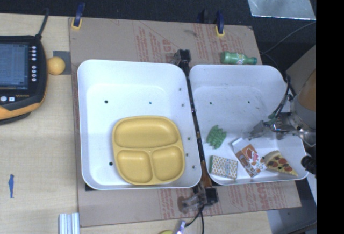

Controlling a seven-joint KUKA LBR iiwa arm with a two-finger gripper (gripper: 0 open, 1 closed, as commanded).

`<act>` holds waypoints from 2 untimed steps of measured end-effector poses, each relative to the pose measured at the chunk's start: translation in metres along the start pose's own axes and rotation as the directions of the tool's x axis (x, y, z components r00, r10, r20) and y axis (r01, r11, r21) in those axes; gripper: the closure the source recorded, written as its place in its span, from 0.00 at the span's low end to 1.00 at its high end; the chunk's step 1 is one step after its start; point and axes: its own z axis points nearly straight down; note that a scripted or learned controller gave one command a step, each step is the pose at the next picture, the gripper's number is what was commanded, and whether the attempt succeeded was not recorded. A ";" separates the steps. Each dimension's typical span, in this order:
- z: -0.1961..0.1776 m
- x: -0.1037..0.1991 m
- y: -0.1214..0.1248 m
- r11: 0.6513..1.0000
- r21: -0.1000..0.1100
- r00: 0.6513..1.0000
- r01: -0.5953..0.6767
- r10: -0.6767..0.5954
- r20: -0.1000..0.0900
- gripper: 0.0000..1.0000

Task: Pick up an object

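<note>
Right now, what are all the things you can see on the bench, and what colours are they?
bins: 2, white, side by side on the brown board
divided plate: 1, yellow, in the left bin
leafy toy: 1, green, in the right bin near its left wall
patterned box: 1, greenish, right bin's front edge
snack packet: 1, red and white, right bin, beside the box
pizza slice: 1, orange and red, right bin's front right corner
bottle: 1, green, lying behind the right bin
ball: 1, yellow, left of the bins
control pad: 1, black and orange, far left
gripper: 1, grey metal, over the right bin
</note>
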 end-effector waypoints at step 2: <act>-0.009 -0.006 0.111 1.000 0.000 1.000 -0.001 0.001 -0.001 0.00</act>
